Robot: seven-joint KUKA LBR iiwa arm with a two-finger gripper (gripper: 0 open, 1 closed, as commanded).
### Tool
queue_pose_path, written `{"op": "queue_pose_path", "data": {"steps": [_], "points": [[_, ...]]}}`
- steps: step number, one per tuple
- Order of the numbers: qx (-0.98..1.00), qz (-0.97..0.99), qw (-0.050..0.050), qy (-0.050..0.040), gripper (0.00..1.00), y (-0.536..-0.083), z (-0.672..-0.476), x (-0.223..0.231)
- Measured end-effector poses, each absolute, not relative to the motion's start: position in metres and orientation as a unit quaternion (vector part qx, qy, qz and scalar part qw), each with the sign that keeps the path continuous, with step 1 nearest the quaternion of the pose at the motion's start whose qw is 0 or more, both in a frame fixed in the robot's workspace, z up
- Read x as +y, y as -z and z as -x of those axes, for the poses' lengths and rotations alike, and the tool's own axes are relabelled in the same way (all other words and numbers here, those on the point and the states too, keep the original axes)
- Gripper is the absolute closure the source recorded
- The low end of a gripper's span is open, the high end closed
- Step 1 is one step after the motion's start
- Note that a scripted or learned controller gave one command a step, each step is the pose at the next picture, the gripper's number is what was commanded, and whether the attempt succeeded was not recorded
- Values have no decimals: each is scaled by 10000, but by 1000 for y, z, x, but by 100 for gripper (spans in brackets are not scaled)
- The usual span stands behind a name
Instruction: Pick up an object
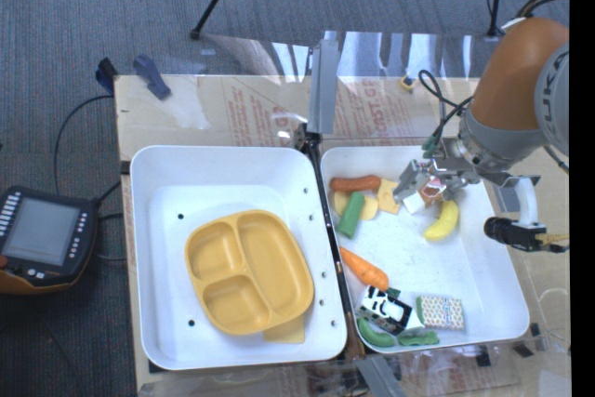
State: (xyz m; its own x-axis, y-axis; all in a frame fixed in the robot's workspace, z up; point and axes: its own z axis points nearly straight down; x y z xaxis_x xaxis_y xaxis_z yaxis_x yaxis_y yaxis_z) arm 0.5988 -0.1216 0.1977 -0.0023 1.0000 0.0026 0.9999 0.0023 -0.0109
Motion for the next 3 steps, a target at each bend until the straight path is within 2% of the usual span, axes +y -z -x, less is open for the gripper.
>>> {"op": "queue_pose_path", "data": {"steps": [1, 2, 3], "points": [[-6936, 7203, 65, -43, 0, -151, -587, -177], [-7051, 7091, 41, -14, 0, -83, -581, -202], [-7036, 7105, 84, -30, 100, -88, -579, -202]]}}
